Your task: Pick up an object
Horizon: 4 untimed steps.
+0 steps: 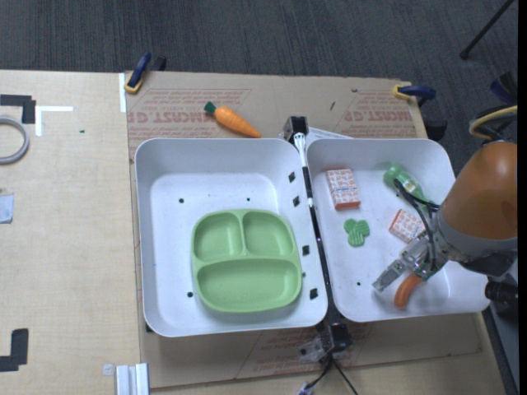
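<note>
Two white bins: left bin [156,245] with one green tray [245,260]; right bin [375,299] with one red box [342,188], one smaller box [403,225], one green bottle [403,182], one green cutout [356,231], one sausage [403,291]. Hand [403,271] down over sausage, fingers spread, gripping nothing visible. One carrot [233,119] on surface behind bins.

Green divided plate [246,261]; white bins [156,220]; orange carrot [233,119]; red-white patterned box [342,188]; green bottle [402,180].

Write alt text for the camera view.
The robot's hand is down in the right bin, at an orange toy, near a pink box and green pieces. The left bin holds a green divided plate.
</note>
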Each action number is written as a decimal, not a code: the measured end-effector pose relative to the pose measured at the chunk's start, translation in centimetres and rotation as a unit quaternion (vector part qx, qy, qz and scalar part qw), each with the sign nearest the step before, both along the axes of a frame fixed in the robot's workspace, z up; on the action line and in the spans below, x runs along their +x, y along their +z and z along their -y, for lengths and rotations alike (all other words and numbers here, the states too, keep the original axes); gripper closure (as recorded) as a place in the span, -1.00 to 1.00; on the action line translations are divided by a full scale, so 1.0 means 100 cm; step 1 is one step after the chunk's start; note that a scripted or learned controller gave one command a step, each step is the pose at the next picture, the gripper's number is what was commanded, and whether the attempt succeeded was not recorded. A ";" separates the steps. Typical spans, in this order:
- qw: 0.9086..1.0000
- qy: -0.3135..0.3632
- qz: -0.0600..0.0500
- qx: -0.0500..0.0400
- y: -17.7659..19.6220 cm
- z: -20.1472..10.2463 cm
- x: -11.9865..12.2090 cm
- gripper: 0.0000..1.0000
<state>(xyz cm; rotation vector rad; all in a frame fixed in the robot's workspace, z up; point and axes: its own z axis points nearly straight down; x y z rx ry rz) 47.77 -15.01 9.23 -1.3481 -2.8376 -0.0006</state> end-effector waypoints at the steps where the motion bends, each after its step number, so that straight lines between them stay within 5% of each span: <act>1: 0.999 0.041 0.000 0.000 0.000 -0.045 0.000 -1.00; 2: 1.000 0.025 0.001 -0.001 0.100 -0.077 0.060 -1.00; 3: 0.981 0.195 0.002 -0.001 0.103 -0.079 0.136 -1.00; 4: 0.965 0.262 0.003 -0.001 0.100 -0.171 0.173 -1.00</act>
